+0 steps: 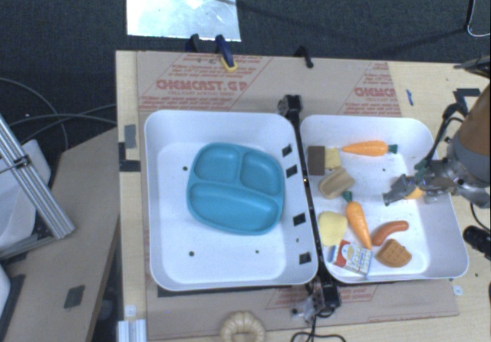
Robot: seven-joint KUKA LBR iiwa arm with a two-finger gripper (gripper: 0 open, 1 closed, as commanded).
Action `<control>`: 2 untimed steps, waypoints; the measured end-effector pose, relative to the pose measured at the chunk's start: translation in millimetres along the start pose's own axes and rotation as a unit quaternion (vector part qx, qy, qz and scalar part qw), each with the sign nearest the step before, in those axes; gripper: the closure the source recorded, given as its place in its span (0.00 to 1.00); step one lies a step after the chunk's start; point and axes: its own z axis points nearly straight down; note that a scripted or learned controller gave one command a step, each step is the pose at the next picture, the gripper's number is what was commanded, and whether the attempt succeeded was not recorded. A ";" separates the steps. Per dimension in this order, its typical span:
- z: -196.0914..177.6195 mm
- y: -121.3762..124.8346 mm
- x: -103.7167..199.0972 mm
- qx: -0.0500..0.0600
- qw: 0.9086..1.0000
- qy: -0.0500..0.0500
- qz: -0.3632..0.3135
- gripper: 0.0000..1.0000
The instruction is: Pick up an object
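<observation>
Two shallow white plastic bins (222,122) are sitting on a cardboard-covered bench (261,76) above dark carpet (69,18); the gripper's (403,189) opening is unclear.

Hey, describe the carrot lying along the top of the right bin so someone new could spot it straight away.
Look in the right white bin, along its far wall. The long orange carrot lies sideways there, green tip pointing right. Unlike the other carrot lower down, which slants among the toy foods, this one lies level near the rim.
</observation>
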 end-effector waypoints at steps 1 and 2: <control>-5.4 3.0 0.2 -0.006 1.000 -0.001 -0.001 0.00; 36.4 4.8 -0.9 -0.004 1.000 -0.001 -0.001 0.00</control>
